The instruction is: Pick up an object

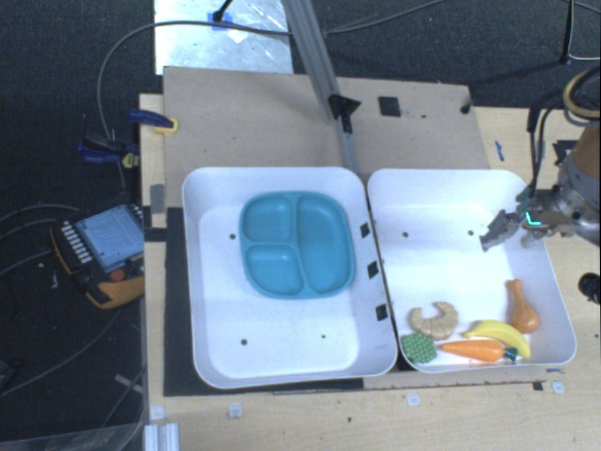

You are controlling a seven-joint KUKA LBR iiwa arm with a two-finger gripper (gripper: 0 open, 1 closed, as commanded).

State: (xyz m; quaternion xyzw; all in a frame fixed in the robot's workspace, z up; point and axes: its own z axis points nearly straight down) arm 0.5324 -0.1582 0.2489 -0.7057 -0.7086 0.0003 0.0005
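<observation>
Toy banana (498, 333) | right bin (441, 205), front corner | likely light, stiff, slick plastic | grasp mid-curve | gripper (498, 232) above bin, grip state cannot be told

Even overhead light, soft low-res frame.
White bins (282, 346) near blown out, faint shadows along inner walls; glare on foil sheet (221, 22) top left; dark floor dim; arm (582, 186) at right edge slightly blurred.
</observation>
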